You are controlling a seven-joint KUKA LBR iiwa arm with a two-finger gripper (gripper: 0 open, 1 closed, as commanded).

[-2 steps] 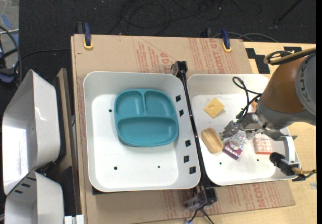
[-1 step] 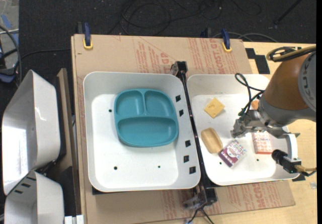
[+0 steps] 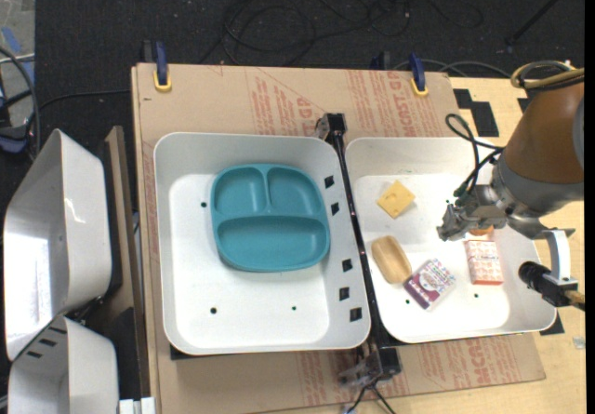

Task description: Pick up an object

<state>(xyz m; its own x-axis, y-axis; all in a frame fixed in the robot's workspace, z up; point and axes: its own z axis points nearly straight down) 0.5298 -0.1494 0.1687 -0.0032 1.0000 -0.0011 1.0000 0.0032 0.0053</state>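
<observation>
Worktop [image 3: 242, 96] with two white bins. Left bin [image 3: 177, 245]: teal divided plate [image 3: 270, 217]. Right bin [image 3: 409, 156]: cheese wedge [image 3: 396, 199], bread roll [image 3: 391, 259], purple packet [image 3: 429, 282], pink carton [image 3: 483, 262]. The claw [image 3: 457, 221] hangs low in the right bin, just beside the carton's upper edge; whether it is wide or narrow cannot be told.
</observation>
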